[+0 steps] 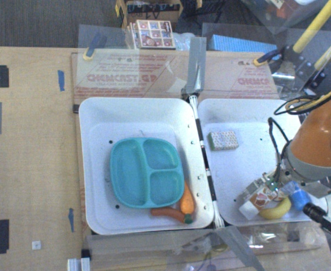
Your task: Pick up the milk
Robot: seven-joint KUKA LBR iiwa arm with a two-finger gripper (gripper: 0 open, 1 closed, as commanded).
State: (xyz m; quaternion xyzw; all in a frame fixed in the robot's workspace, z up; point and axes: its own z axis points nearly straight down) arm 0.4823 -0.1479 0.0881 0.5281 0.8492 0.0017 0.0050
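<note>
Hand [274,183] down low in the right bin [233,168], near its front right corner, right over the milk [257,200]. Can't tell how far open it is or whether it actually has hold of anything, too cluttered there. Milk carton lying on its side on the bin floor, directly under and slightly left of the hand, looks touching or nearly so. Long axis running diagonally, white end pointing toward the front-left, other end tucked up under the hand. Banana [276,209] curled right against the carton's front side, blue thing [298,199] just beside that on the right. Small speckled sponge-like block [223,140] well apart, further back in the same bin. Arm [321,137] coming in from the right, orange band bulking above the wrist, pointing roughly straight down. Left bin [98,151] holding a teal divided tray [146,173] with a carrot [187,199] at its front corner.
</note>
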